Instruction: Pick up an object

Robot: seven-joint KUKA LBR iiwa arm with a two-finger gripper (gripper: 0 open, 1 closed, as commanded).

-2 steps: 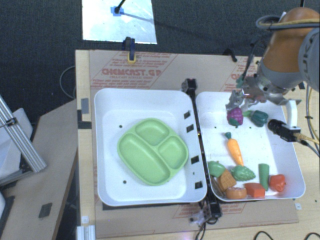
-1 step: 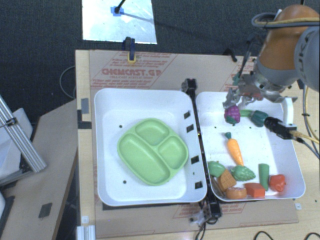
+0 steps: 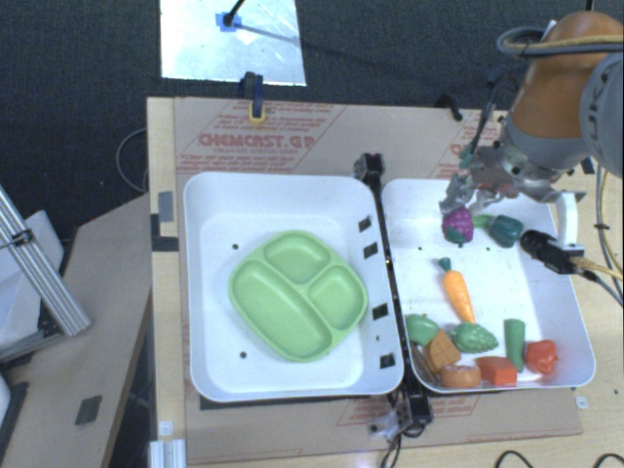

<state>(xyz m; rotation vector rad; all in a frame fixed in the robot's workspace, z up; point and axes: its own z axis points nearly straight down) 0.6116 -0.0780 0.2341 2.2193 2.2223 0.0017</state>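
The arm reaches in from 3 o'clock and places the pincer (image 3: 466,195) over the upper part of the right bin (image 3: 575,305). The pincer stands directly above a purple toy vegetable (image 3: 457,225), which lies at the bin's 11 o'clock area. This placement suggests that the purple piece is the chosen pick. Whether the pincer is released or clenched cannot be told from the camera view, and no thing is seen held in it. The purple piece appears to rest on the bin floor.

A teal toy piece (image 3: 505,228) lies just beside the purple one, at its 3 o'clock. This neighbour is the closest obstacle and could be nudged during a descent. A black fitting (image 3: 546,250) with a cable hangs near the teal piece.

A toy carrot (image 3: 456,292) lies at the bin's centre, apart from the target. A cluster of toy foods (image 3: 476,354) crowds the 6 o'clock edge, well away from the pincer.

The left bin (image 3: 210,261) carries a green divided plate (image 3: 297,295). Both bins rest on the tabletop (image 3: 292,139).
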